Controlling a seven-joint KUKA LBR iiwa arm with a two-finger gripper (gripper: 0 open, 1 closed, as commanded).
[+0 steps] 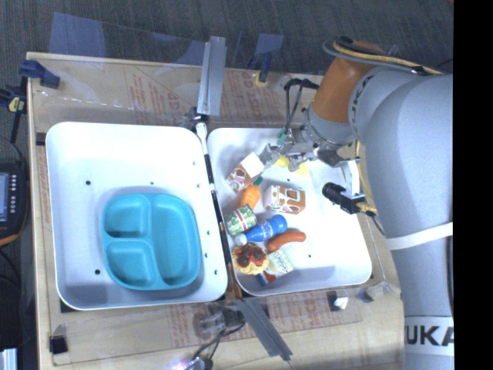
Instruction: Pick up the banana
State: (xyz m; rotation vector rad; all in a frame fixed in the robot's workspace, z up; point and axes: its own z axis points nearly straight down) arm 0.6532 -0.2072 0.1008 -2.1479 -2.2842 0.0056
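We start at the far left, where a black device sits off the bench edge, its screen too small for us to read. Well to the left of the pincer lies the left bin, holding a blue tray with three compartments. Faint red printing runs along the bench around the bins, but we cannot make out the words. Closer in, the right bin holds a cluster of things below and to the left of the pincer: a small carton with a brown and white label, an orange carrot, a green-labelled can, a blue bottle, a second carton with red-brown print, a reddish sausage and a yellow-red toy beside a small packet; none of their labels is legible to us. The pincer is low in the upper part of the right bin, and the banana shows as a bit of yellow just beside and below it, touching or nearly so; whether the pincer is apart or together we cannot tell. The arm reaches in from the right, its orange band above the wrist, the wrist bent down into the bin. At the lower right the arm's base bears the letters "KUKA", cut off at the edge.
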